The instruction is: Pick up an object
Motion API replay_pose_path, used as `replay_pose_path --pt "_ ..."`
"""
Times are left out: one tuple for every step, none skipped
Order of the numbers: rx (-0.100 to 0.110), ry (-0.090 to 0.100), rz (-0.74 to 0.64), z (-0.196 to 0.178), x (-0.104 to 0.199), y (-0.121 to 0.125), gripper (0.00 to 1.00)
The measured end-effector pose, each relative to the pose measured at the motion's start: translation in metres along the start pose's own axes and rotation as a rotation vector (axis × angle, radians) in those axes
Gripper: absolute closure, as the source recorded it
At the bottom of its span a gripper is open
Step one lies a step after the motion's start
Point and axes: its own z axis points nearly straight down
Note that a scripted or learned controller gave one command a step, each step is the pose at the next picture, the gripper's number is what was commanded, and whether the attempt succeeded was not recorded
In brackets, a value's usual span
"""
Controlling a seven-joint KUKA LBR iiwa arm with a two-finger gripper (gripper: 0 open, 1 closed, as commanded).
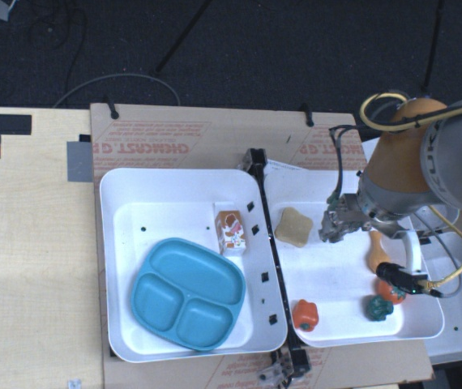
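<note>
My gripper (334,225) hangs low over the right bin (336,298), near its back middle. A tan sponge-like block (294,227) lies just left of the gripper, apart from it. An orange-red pepper-like toy (305,314) rests at the bin's front left. A teal lump (378,308) and an orange-red piece (390,290) sit at the front right, below a long orange shape (375,251) beside the arm. Nothing shows between the fingers.
The left bin (121,217) holds a blue divided plate (187,293) and a small printed packet (231,232) by the divider. Black clips (257,162) mark the rim between the bins. Cables (421,278) trail from the wrist at the right.
</note>
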Motion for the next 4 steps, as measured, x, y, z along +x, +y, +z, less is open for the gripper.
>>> replay_pose_path --pt "-0.001 0.0 0.0 -0.043 0.002 0.002 1.0" --pt "-0.003 -0.001 -0.001 -0.104 0.006 0.008 1.0" --pt "0.002 0.0 -0.001 -0.109 0.005 0.008 1.0" --pt "0.002 0.001 -0.003 -0.113 0.054 0.015 1.0"
